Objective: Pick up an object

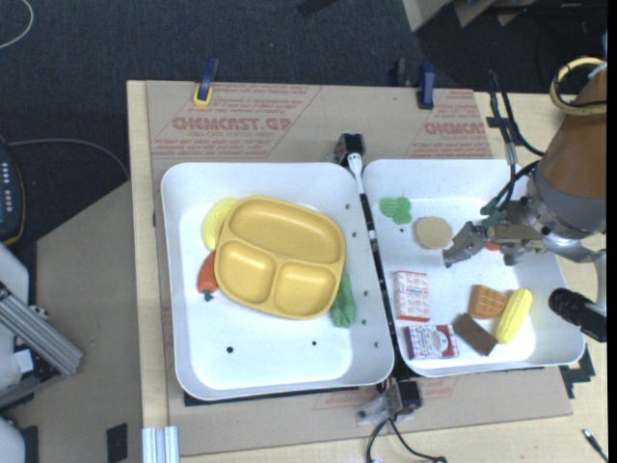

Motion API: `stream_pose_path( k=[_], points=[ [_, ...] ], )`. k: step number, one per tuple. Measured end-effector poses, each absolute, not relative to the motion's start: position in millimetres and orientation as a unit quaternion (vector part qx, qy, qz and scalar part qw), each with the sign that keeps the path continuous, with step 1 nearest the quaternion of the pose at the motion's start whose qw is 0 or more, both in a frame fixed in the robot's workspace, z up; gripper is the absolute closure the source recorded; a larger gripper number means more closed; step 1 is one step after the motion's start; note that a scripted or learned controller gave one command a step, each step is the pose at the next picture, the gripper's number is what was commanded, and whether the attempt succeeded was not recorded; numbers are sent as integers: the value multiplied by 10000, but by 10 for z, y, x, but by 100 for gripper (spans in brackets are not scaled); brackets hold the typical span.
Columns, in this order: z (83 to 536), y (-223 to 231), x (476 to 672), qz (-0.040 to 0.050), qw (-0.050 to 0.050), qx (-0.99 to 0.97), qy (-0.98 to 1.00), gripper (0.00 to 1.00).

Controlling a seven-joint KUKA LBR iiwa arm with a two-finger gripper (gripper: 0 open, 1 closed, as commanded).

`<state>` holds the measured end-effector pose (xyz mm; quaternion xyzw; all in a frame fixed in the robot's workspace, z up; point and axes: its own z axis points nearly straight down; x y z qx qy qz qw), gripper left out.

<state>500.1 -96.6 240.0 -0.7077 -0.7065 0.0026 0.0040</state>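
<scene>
- Two white bins sit side by side on the bench in the camera view, the left bin (193,355) and the right bin (453,174), touching along a shared middle edge.
- Left bin is mostly taken up by a yellow divided tray (280,257). A yellow piece (214,222) pokes out from under its upper left, a red-orange thing (207,275) sits at its left edge, and a green thing (343,304) is jammed between the tray and the bin's right wall. Bare floor shows along the front of that bin.
- Right bin holds the loose stuff: a green blob (395,207) near the back left, a tan cookie-looking disc (433,231) just beside it, two red-and-white packets (412,294) (429,340) along the left wall, a waffle piece (488,302), a brown block (473,334) and a corn cob (512,315) bunched near the front right.
- Gripper (461,249) hangs low over the middle of the right bin, just right of the tan disc, with the arm (578,162) coming in from the right. Honestly can't tell if the pincer is released or clenched, and nothing is visibly between its tips.
- Open floor shows in the back right of that bin and between the packets and the waffle.
</scene>
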Motion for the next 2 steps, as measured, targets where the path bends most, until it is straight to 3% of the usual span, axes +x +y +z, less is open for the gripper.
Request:
stream_pose_path(
  k=[1,2],
  points=[
    [2439,-967,5020,-1,4,-7070,-7073,0],
    [1953,-1057,5014,19,31,-7077,-7065,0]
  ],
)
